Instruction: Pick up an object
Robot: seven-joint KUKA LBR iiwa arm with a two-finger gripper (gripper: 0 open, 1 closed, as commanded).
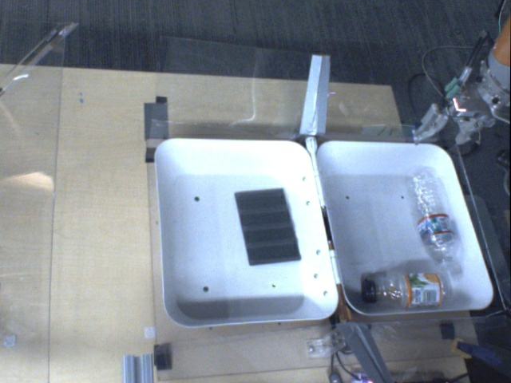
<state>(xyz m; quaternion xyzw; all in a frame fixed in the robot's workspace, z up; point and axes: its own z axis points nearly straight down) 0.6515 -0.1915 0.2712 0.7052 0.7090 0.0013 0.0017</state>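
A clear plastic bottle [432, 214] with a blue label lies along the right side of the right bin [367, 190]. A second bottle [402, 289], dark-capped with an orange and green label, lies on its side at that bin's front edge. A black ridged rectangular pad [267, 226] rests flat in the middle of the left bin [184, 214]. My gripper [445, 126] hangs over the back right corner of the right bin, above and behind the clear bottle. Its fingers [425, 124] are spread open with nothing between them.
A metal post [314, 94] rises at the back between the two bins. Clear plastic sheeting [32, 182] covers the wooden bench on the left. Cables [447, 62] trail behind the gripper at the top right.
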